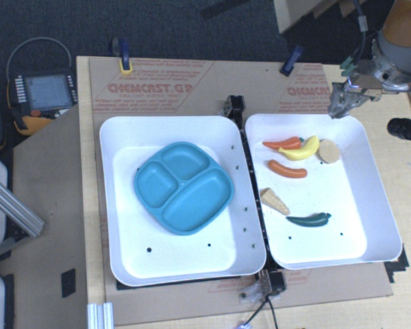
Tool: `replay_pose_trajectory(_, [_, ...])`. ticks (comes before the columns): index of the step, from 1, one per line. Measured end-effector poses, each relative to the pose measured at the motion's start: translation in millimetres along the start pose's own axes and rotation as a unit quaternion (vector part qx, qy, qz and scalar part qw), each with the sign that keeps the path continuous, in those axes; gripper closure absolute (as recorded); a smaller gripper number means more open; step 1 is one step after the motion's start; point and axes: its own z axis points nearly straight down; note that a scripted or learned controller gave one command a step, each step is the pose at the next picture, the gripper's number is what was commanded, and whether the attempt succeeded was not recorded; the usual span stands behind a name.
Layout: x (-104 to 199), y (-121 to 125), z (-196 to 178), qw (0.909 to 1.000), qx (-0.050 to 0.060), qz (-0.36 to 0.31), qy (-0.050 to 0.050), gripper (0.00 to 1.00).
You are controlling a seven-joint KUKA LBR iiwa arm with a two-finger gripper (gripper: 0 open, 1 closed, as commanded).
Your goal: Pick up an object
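Above the far right corner of the right bin (377, 184) I see my gripper (340, 108), hanging over the tabletop (192, 81) just outside the bin's rim; I cannot tell how it is set from this slant. Nothing is between it and the bin floor that I can make out.

Taking the right bin as my landmark, the pickable things lie inside it. Near its far edge an orange-red pepper (282, 143) lies with its long axis across the bin, tip toward the left bin (116, 204). Touching it on the arm's side is a yellow banana (301, 149), curved, also lying crosswise. Just beside the banana sits a round tan piece (329, 151). A little nearer the bin's middle an orange sausage (287, 169) lies crosswise too. Toward the bin's left wall a tan wedge (275, 201) lies on a diagonal. Near the bin's middle a dark green pepper (308, 218) lies crosswise, stem end toward the arm.

In the left bin a blue divided plate (184, 196) rests, turned at an angle.
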Motion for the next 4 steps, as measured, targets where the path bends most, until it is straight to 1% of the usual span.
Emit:
replay_pose_trajectory(1, [57,10,3,1.0000,0.000,-0.001,0.000,1.00])
replay_pose_trajectory(2, [101,23,14,1.0000,-0.001,0.000,-0.001,1.00])
replay_pose_trajectory(3, [160,28,37,1.0000,0.001,0.000,0.000,1.00])
replay_pose_trajectory(4, [208,25,42,1.0000,0.000,0.000,0.000,1.00])
